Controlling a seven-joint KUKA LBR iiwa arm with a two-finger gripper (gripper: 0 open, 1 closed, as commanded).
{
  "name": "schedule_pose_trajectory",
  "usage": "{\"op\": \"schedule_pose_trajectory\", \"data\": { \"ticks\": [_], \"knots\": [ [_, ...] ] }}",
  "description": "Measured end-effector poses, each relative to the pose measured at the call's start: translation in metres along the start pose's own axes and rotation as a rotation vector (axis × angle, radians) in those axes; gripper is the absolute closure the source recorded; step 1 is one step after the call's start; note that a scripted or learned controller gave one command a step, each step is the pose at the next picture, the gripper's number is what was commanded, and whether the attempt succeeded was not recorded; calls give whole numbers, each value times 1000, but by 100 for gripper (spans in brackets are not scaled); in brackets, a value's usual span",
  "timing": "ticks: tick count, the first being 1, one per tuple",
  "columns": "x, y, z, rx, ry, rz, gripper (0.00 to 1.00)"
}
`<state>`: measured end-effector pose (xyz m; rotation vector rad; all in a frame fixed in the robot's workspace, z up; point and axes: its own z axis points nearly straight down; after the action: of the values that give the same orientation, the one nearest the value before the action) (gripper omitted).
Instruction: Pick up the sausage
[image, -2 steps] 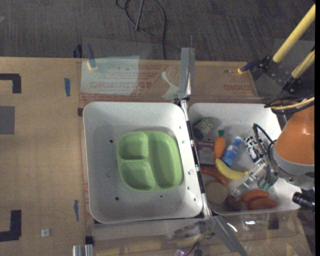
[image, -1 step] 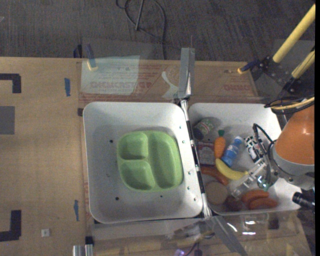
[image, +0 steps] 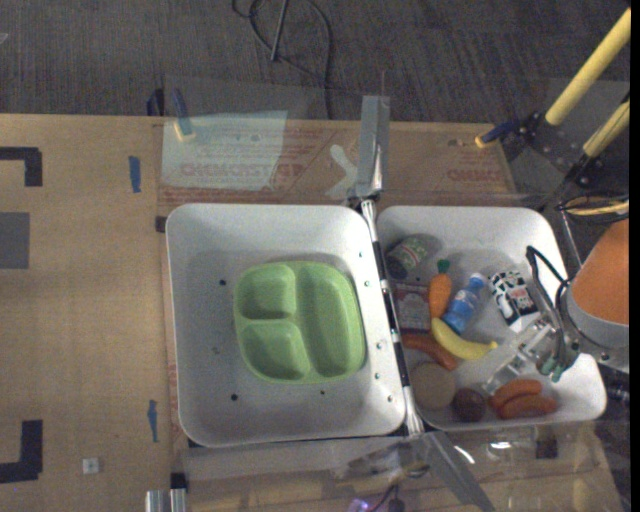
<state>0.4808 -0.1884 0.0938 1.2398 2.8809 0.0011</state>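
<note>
Sausage (image: 524, 399): you'll find it in the right bin's near right corner, two reddish-orange links lying side by side, just below and a touch left of your gripper.
Gripper (image: 533, 357): it sits low over the right bin, right above the sausage; you can't tell from this angle how far the fingers are spread, and nothing is visibly clamped between them.
Arm (image: 603, 290): the orange band is up and to the gripper's right, coming in over the bin's right wall.
Banana (image: 462, 341): just left of the gripper, yellow, lying at a slant.
Blue bottle (image: 464, 303): up and left of the gripper, next to a carrot (image: 439, 291).
Brown ball (image: 468, 404): left of the sausage, near the front wall.
Right bin (image: 470, 215): white, crowded with toys.
Left bin (image: 200, 330): well off to the gripper's left, holding a green divided plate (image: 299, 322).
</note>
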Motion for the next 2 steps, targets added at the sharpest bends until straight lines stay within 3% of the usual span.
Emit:
{"op": "schedule_pose_trajectory", "data": {
  "ticks": [1,2],
  "knots": [
    [31,30,7,-1,-1,80,0],
    [-5,-4,7,-1,-2,102,0]
  ]
}}
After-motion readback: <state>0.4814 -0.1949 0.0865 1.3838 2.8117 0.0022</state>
